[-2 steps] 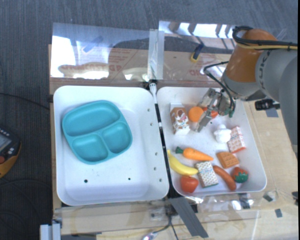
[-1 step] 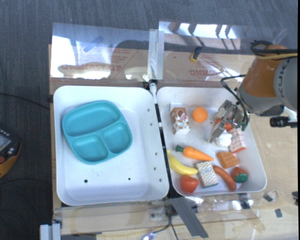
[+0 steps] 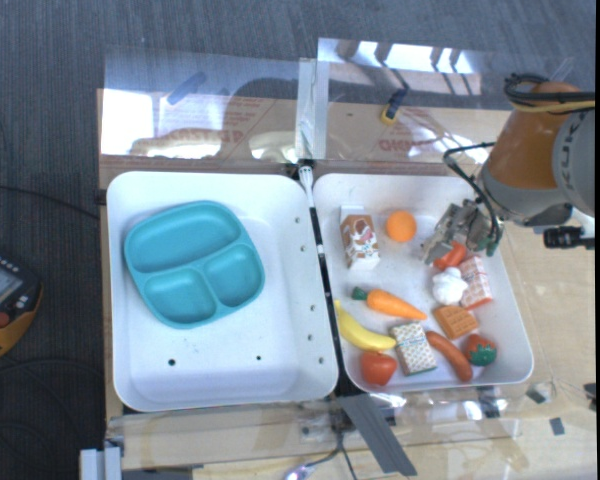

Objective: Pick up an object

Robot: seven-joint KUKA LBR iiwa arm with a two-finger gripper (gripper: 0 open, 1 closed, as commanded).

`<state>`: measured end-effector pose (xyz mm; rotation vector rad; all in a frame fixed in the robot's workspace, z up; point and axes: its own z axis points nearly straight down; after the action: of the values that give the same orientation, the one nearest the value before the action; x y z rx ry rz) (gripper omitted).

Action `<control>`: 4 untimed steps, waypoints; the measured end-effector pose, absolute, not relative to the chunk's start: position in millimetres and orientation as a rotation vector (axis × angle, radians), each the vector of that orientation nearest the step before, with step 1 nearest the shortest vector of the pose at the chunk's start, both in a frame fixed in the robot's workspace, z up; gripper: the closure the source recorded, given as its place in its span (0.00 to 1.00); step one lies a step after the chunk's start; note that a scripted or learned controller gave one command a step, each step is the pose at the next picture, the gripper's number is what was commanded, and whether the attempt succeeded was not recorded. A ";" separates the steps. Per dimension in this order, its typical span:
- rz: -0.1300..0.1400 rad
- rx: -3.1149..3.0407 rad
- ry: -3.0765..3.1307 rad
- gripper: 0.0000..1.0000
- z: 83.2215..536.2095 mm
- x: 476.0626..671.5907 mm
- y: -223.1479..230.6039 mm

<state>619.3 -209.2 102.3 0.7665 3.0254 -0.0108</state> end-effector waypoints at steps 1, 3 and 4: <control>0.001 0.863 3.017 1.00 184.8 632.6 -80.7; -0.002 0.923 2.999 0.00 102.7 638.5 -96.5; -0.001 0.882 3.001 0.00 90.7 565.0 -136.7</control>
<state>565.0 -136.7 90.7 0.8822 3.0012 -0.0008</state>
